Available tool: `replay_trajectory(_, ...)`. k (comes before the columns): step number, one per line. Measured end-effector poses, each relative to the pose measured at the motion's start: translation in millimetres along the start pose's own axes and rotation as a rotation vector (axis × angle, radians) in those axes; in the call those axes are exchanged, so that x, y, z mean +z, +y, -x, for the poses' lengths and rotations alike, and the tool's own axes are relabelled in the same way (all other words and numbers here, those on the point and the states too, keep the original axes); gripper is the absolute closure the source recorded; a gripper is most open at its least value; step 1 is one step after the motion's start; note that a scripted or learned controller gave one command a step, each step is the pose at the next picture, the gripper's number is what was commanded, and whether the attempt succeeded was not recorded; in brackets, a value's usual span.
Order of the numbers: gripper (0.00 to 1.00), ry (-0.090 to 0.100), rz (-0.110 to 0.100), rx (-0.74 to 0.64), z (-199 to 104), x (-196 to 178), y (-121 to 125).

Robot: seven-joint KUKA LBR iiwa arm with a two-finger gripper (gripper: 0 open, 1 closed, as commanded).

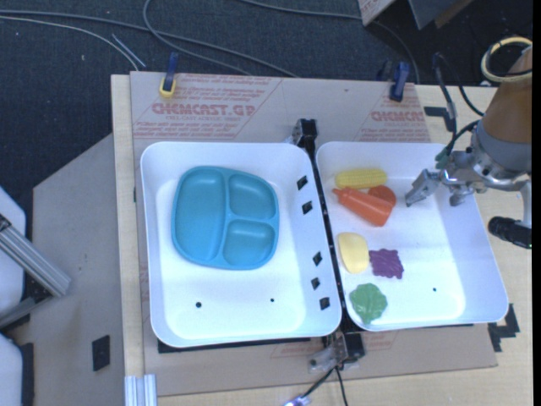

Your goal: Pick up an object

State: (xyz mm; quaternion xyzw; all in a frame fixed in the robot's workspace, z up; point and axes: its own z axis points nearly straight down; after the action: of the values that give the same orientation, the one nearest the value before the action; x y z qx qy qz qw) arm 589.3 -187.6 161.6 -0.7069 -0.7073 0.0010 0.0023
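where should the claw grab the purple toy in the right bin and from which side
Probably straight down from above, closing across the middle of the purple toy. It lies flat and low on the right bin's floor, with open floor to its right and below it. The yellow piece sits close on its left, so keep the claw off that side.

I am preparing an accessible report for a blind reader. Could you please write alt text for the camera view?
A grey robot gripper hovers open over the right bin, holding nothing, beside toy foods: corn, carrot, lemon, purple grapes and green broccoli. The left bin holds a blue divided plate.
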Motion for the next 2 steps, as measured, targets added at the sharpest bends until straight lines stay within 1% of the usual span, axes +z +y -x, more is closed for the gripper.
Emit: replay_trajectory(2, 0.00, 0.000, 0.000, 0.000, -1, 79, -3)
